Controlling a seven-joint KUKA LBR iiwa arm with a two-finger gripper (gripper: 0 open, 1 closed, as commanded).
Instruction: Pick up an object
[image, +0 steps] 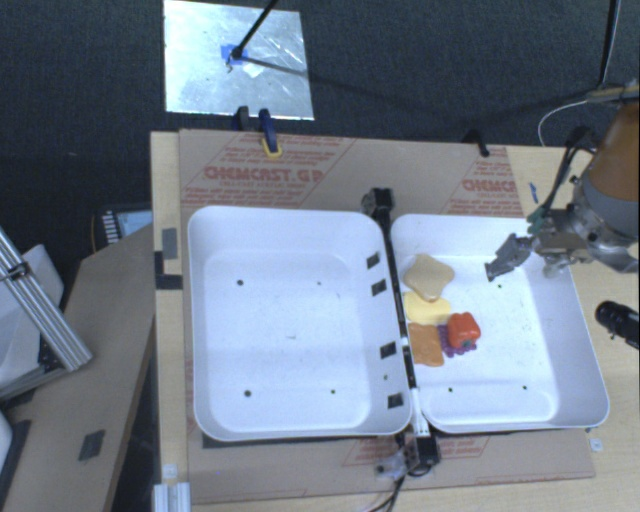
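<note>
Hovering claw (512, 256) | arm (610, 170) cut off right | purple item (460, 347) half-hidden behind orange toy (463, 328)

Dark carpet-looking floor (80, 90) fills the top and left of the frame. A shiny silver sheet (238, 60) lies on it at upper center. The bench is topped with tan cardboard (300, 165) with red print. Lower left there's a brown tabletop (95, 400) and a metal rail (40, 310), maybe aluminium framing.

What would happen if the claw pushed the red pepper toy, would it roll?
The red pepper toy looks rounded and lumpy, so it might wobble or roll a little. It leans against the flat orange piece, which could slide along. It looks small, probably light plastic.
</note>
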